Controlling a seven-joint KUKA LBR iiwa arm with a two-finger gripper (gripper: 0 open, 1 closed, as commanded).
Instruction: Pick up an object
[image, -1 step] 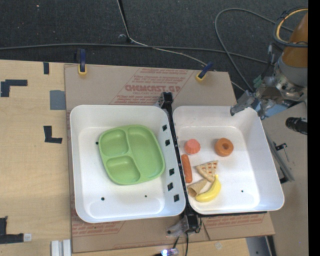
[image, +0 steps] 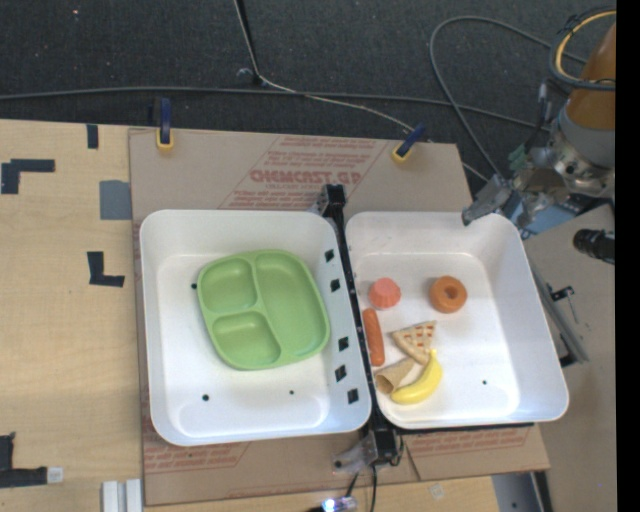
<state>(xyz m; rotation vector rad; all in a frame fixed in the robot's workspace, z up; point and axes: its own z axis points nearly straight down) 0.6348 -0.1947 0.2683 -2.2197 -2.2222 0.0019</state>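
a: right bin (image: 520, 330): donut (image: 449, 294) toward the far side, pink round piece (image: 386, 293) left of it, hot dog (image: 373, 336) along the left wall, pizza slice (image: 416, 340) touching banana (image: 420, 383) near the front.

b: left bin (image: 165, 300): green tray (image: 262, 308), three compartments.

a: end effector (image: 490, 205): above far right corner of the right bin, clear of all items; open or closed, cannot tell.

b: both bins side by side on counter (image: 60, 320).
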